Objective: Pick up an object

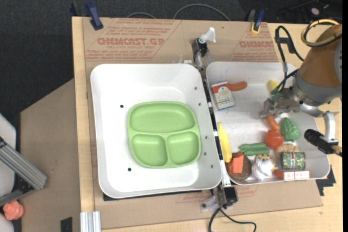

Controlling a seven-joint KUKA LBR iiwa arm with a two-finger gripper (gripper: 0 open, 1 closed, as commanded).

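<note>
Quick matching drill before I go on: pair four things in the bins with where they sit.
Things:
1. green tray
2. hot dog
3. banana
4. end effector

Places:
A. along the right bin's left wall
B. over the right bin's right half
C. centre of the left bin
D. top of the right bin, next to a small carton

Pairs: 1-C, 2-D, 3-A, 4-B
</note>
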